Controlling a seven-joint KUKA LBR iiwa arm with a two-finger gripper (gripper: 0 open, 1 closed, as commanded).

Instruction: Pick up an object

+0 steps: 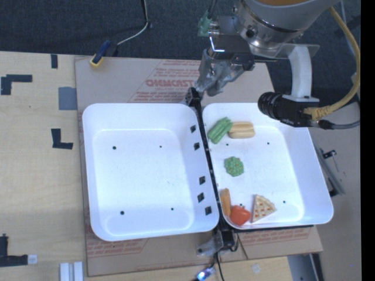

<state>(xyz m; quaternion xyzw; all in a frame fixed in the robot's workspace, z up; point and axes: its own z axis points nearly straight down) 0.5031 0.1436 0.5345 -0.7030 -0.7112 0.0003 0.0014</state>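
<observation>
- The hand hangs above the far end of the divider between the bins; whether it is open or closed I cannot tell.
- All the toy food sits in the right bin: green pod touching a bread roll, broccoli alone mid-bin, likely the easiest pick.

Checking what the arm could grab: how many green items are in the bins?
2, both in the right bin: a long green vegetable near its top left, touching a bread roll, and a round green broccoli-like piece below it. None looks hidden.
</observation>
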